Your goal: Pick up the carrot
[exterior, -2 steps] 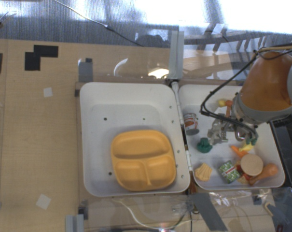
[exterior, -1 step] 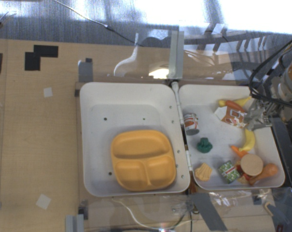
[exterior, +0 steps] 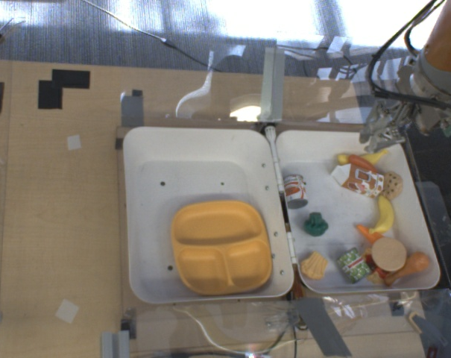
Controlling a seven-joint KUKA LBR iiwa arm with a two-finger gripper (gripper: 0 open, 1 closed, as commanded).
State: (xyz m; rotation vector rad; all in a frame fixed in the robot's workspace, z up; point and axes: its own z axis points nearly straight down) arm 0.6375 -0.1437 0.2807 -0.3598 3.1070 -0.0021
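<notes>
Camera view, near edge first: right bin (exterior: 426, 222) is crowded along its 5 o'clock corner. A cracker (exterior: 314, 265), a small green-and-red box (exterior: 353, 265), a burger (exterior: 389, 255) and an orange-brown drumstick-looking piece (exterior: 413, 263) sit packed against the near wall, so there's little room to come in from that side.

Next up, a banana (exterior: 385, 213) curves toward 12, with a small orange stub (exterior: 365, 233) at its lower end. Can't tell what that stub is. A green lump (exterior: 315, 223) sits alone at bin centre, a can (exterior: 294, 189) hard against the divider at 9 o'clock.

Left bin (exterior: 147, 200) holds only a yellow divided plate (exterior: 221, 245), with bare floor around it, good for a drop-off if needed.

Far end: carrot (exterior: 353, 159), judging by the orange taper, lies at 12 o'clock of the right bin, close to the far wall and touching a carton (exterior: 361, 179). A cookie (exterior: 391, 185) sits just beside the carton. That wall plus carton leaves a tight slot, so a top-down approach looks safest.

Gripper (exterior: 380, 131) hovers over the far rim, just at 1 o'clock of the carrot, nothing between its fingers. How far apart they stand I can't tell.
</notes>
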